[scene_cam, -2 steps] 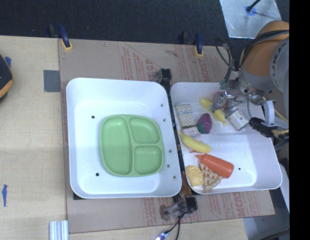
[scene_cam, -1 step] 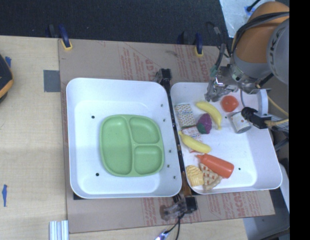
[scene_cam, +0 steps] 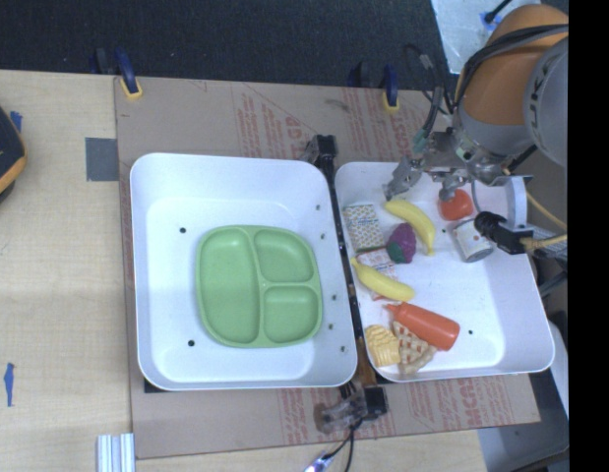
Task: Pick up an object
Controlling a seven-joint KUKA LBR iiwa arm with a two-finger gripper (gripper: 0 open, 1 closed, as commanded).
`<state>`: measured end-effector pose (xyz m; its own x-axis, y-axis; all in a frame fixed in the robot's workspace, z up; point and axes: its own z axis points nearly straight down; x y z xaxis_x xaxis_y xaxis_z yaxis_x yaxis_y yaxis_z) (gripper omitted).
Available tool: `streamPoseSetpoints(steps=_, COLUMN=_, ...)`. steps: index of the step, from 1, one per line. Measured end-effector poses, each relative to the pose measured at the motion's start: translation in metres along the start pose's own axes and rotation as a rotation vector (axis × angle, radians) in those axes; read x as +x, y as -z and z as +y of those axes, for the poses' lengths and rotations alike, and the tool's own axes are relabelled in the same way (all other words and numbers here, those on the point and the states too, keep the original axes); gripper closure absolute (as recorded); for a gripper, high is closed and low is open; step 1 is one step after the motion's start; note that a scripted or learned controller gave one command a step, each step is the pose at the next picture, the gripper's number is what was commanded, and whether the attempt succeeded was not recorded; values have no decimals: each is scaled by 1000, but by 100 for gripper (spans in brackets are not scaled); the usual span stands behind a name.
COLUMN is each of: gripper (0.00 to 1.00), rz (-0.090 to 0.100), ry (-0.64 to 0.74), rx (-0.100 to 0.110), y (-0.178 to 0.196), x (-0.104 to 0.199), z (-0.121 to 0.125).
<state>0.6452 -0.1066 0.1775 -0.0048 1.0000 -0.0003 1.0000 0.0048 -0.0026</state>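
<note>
My gripper [scene_cam: 425, 183] hangs over the far end of the right bin [scene_cam: 501, 303], just above the top end of a yellow banana [scene_cam: 410, 222]. Its fingers stand open and spread, with nothing between them. A red-orange round piece [scene_cam: 456, 205] lies just right of the gripper, and a silver can [scene_cam: 471, 242] lies beside it. In the same bin are a purple piece [scene_cam: 402, 244], a second banana [scene_cam: 383, 281], a patterned packet [scene_cam: 362, 226], an orange carrot [scene_cam: 427, 324], and yellow and waffle-like pieces [scene_cam: 397, 346] at the near end.
The left bin [scene_cam: 156, 264] holds a green divided plate [scene_cam: 258, 285]. The two bins meet at a raised rim [scene_cam: 340, 264]. Blue clamps [scene_cam: 390, 85] pin the cardboard at the far edge. A black-and-orange device [scene_cam: 1, 150] lies at far left.
</note>
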Motion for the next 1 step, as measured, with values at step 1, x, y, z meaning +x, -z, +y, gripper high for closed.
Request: streamPoseSetpoints(steps=1, gripper=0, rz=-1, ry=-4, rx=-1, y=3, x=-107, z=10)
